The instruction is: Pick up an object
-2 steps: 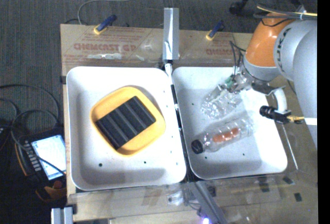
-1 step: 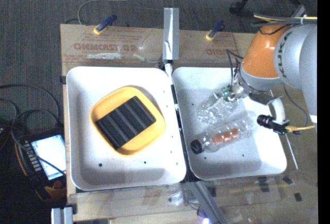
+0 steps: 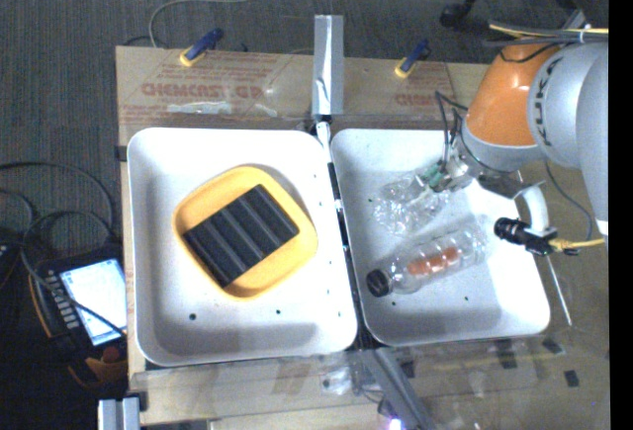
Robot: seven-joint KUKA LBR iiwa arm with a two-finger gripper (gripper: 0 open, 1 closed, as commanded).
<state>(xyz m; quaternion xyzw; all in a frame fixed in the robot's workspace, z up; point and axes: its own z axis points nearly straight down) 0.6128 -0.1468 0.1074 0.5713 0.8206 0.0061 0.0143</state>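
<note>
Clear plastic: a crumpled wrapper (image 3: 410, 201) and a bottle (image 3: 430, 265) lie in the right bin (image 3: 514, 314).
End effector (image 3: 447, 173): at the wrapper's 1 o'clock corner, seemingly touching it; grip state cannot be told.
Bottle: at the end effector's 6 o'clock, apart from it, black cap toward 8 o'clock, base toward 2 o'clock.
Yellow tray (image 3: 247, 230): left bin, well apart at 9 o'clock.
Likely target: the wrapper, being nearest.

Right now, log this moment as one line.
arm: over right bin | near: crumpled clear plastic | clear bottle: lying, untouched | left bin: yellow-black object
</note>
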